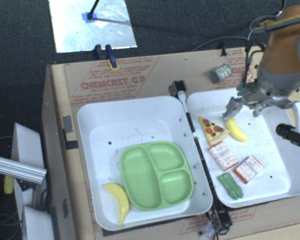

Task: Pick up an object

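My gripper hangs over the back of the right bin, open, with nothing between its fingers. Its left finger is just above a small yellow banana. A toy pizza slice lies left of that banana. Toward the front are two red-and-white packets and a green pod. The left bin holds a green divided plate and a second yellow banana at its front left.
A black divider runs between the two bins. A small green-and-white can lies on the cardboard behind the right bin. A black part sticks out over the right bin's right side.
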